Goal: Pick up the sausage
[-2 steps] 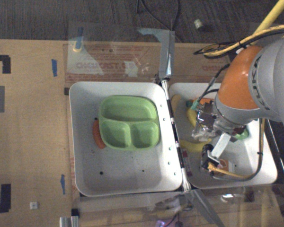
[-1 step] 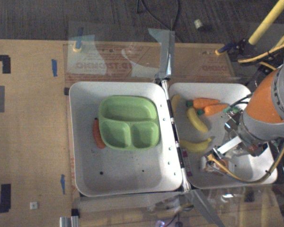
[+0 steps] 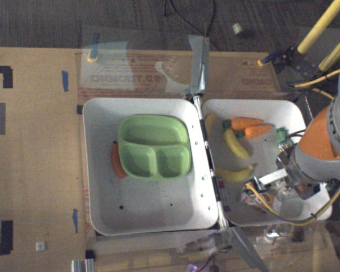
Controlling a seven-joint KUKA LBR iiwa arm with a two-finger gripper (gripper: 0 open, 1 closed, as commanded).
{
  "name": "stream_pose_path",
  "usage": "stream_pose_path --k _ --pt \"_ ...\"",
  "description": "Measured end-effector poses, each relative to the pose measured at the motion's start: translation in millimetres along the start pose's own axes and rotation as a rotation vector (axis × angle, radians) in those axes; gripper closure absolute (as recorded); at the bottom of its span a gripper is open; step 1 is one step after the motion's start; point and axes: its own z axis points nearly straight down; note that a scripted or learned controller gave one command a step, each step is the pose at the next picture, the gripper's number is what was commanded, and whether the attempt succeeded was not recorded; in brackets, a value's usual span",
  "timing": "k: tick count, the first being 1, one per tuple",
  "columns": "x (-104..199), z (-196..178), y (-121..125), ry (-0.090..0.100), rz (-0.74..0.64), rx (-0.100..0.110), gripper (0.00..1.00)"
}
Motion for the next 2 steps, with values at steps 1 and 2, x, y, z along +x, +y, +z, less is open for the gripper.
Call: stream_pose_path --k 1,2 --pt "15.2 0.5 75.9 -0.002 0.19 -0.006 1.0" --pt "16.9 1.0 73.7 0.0 0.189 0.0 0.0"
